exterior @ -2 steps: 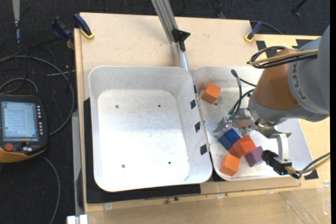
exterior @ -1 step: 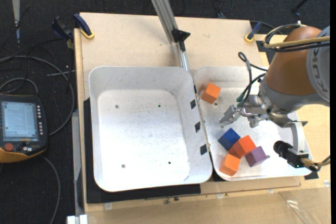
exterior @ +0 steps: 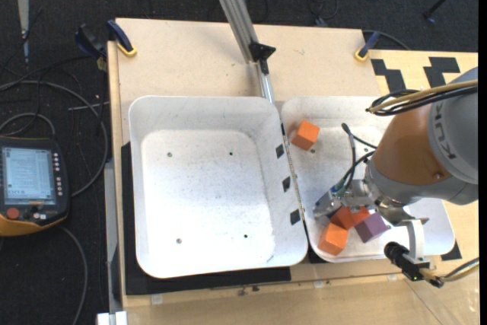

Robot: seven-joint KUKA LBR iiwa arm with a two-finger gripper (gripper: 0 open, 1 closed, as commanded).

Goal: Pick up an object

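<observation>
The gripper is lowered into the right bin near the counter's front edge, over a red block crowded by an orange block and a purple block. How wide the jaws stand cannot be told. One block should be centred between them before closing, the neighbours left clear.
</observation>
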